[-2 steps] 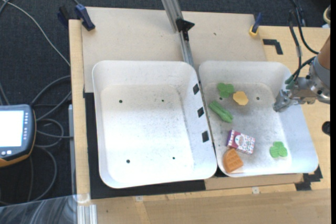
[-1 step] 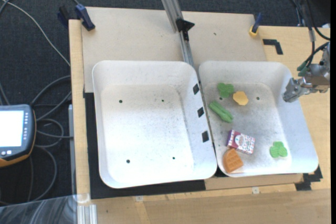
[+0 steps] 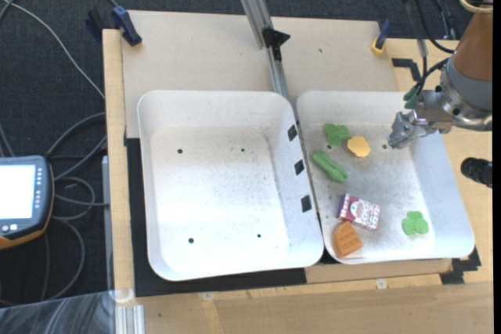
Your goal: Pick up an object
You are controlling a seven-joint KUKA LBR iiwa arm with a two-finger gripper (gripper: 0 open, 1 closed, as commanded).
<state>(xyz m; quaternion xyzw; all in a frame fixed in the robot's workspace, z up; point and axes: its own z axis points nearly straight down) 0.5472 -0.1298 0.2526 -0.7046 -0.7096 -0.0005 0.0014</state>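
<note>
Two white bins sit side by side on my bench, and the right bin (image 3: 438, 168) holds everything I could go for. My arm (image 3: 473, 66) comes in from the right edge, its orange band above the grey wrist, bent down so the gripper (image 3: 399, 135) hangs over the upper right part of that bin. From this slanted overhead view I cannot tell how its grip is set, and I see nothing between its tips.

Just left of the gripper lies a yellow piece (image 3: 358, 146), close but apart from it. A green piece (image 3: 337, 134) sits touching or nearly touching the yellow one on its upper left. Below those, a long green pod (image 3: 329, 167) lies at a slant near the bin's left wall. Further down I see a pink and white box (image 3: 359, 212), with an orange waffle-like piece (image 3: 347, 239) right beneath it. A small green clover shape (image 3: 415, 224) rests alone near the lower right corner.

The left bin (image 3: 156, 129) shows bare speckled floor.
</note>
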